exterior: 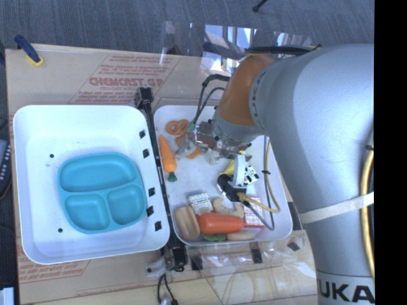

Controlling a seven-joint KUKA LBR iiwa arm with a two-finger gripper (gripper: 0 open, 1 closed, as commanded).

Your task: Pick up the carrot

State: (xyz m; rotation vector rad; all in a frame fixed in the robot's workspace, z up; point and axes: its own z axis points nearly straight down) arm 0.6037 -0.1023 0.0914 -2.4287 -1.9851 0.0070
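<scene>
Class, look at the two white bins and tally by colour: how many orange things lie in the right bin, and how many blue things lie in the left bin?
Orange, right bin: 3, the carrot, pretzel and sausage
Blue, left bin: 1, the tray
Total: 4

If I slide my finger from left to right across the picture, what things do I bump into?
Left white bin → blue tray → black clips between the bins → carrot → tool → grey arm.
</scene>
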